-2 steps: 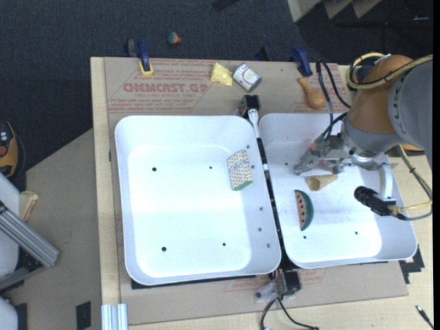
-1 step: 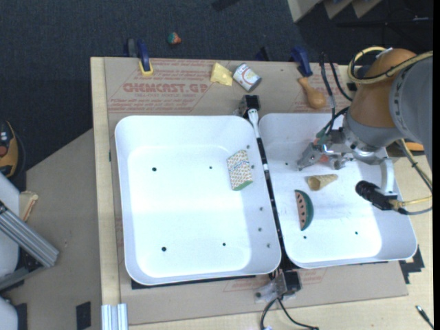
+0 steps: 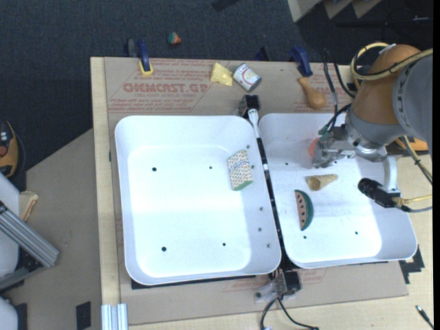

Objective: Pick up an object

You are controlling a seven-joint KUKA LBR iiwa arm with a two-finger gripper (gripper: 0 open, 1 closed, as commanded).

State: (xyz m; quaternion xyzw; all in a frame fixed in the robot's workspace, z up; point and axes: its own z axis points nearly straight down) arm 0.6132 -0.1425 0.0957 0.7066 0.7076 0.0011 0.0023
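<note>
Patterned green-and-white flat packet (image 3: 239,168) lies at the left bin's (image 3: 137,205) right side. In the right bin (image 3: 385,246), a watermelon-slice toy (image 3: 304,209) and tan cone (image 3: 322,181) lie below the end effector (image 3: 323,152), lowered beside something red; its grip I cannot tell. Likely step: closing, then lifting.

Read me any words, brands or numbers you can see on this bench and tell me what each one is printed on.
"CHEMCAST G P", in faded red letters on the brown board behind the left bin; the last letters are unclear.
Small carton on the board: print too small to read.
Patterned packet in the left bin: too blurred to read.
</note>
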